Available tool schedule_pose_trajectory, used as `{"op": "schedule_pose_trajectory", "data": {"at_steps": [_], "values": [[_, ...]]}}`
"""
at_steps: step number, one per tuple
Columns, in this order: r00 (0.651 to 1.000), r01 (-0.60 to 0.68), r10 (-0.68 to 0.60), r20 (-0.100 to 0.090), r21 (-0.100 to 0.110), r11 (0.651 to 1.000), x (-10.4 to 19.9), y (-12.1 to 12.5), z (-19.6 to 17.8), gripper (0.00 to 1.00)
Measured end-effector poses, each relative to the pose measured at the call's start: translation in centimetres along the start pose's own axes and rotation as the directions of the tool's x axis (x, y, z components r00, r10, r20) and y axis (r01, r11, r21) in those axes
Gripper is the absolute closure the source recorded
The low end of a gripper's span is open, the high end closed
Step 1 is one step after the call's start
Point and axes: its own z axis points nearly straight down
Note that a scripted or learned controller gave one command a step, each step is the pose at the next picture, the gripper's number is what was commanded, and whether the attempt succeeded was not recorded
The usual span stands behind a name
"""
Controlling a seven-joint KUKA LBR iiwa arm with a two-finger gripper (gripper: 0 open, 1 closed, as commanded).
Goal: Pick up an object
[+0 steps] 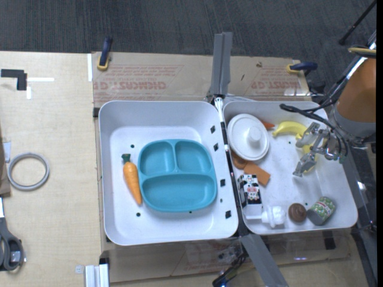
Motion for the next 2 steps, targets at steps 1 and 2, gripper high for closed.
{"op": "schedule_pose_trajectory", "data": {"at_steps": [1,2], "values": [[0.999,0.041,-0.041,0.001,0.001,0.999,-1.5,0.5,-0.1,0.00],[0.999,0.041,-0.041,0.008,0.001,0.999,-1.7,0.5,-1.2,1.00]]}}
